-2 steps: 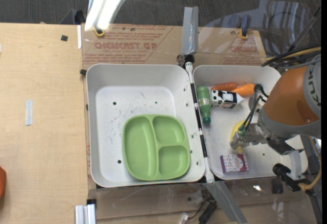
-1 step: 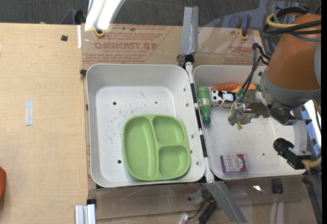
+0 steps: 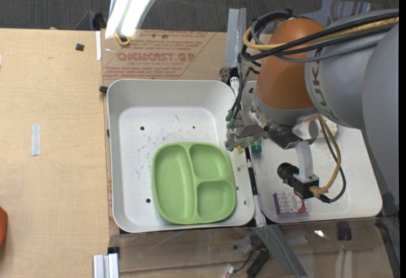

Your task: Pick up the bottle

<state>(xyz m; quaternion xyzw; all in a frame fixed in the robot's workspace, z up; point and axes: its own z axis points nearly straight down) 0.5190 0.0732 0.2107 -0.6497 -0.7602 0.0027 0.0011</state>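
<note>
My gripper [image 3: 243, 136] hangs low over the left edge of the right bin [image 3: 355, 207], close to the wall shared by the two bins. Just under it shows a small green piece [image 3: 255, 149], which looks like the cap of a bottle; whatever it belongs to is hidden by the wrist. A white rounded object [image 3: 311, 127] peeks out from behind the arm further right, and I cannot tell if it is part of the bottle. The orange band [image 3: 288, 67] and grey arm cover most of the right bin.
A green divided plate [image 3: 194, 182] lies in the front of the left bin [image 3: 120, 143]. A small purple-and-white packet [image 3: 290, 202] lies at the front of the right bin. Cardboard [image 3: 162, 54] sits behind the left bin. Cables loop below the wrist.
</note>
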